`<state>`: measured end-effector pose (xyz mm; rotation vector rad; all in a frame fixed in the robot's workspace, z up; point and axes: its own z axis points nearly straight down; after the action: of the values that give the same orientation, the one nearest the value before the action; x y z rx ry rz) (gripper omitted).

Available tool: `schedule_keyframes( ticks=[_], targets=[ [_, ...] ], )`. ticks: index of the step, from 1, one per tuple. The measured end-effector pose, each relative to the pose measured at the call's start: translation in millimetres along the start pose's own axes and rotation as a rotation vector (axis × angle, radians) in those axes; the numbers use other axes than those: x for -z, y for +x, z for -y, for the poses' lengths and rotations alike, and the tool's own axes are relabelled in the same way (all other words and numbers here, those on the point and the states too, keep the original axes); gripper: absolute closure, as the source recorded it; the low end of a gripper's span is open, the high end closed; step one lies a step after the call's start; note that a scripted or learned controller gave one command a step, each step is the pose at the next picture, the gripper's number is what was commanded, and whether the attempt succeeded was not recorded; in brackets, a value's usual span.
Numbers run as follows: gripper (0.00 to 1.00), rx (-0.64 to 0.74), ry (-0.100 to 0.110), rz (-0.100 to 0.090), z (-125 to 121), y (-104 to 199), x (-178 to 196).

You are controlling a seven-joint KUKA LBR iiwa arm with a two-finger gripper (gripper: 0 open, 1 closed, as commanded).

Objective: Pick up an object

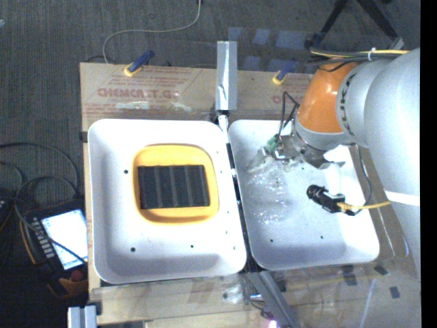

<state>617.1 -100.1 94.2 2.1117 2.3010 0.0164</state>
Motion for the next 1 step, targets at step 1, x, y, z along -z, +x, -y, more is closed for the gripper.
schedule_keyframes(
  ticks=[1],
  targets=[
    [0.00,0.081,-0.002,0.000,6.1,1.1,0.4]
  ],
)
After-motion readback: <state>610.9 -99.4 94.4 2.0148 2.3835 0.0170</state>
